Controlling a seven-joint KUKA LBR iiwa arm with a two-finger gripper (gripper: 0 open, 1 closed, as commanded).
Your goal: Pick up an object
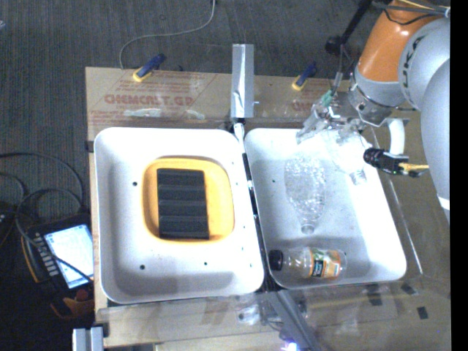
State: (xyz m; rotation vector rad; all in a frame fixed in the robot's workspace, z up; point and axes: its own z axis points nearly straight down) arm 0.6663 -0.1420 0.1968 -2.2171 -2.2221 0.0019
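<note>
Arm [409,42] cut off by top and right edges. Gripper [322,123] translucent, blurs into bin's white wall; finger state unreadable. Clear bottle [306,189] hard to outline against right bin [380,269]. Label on juice bottle [311,263] too small to read. Tablet [62,251] partly cropped at left.
</note>
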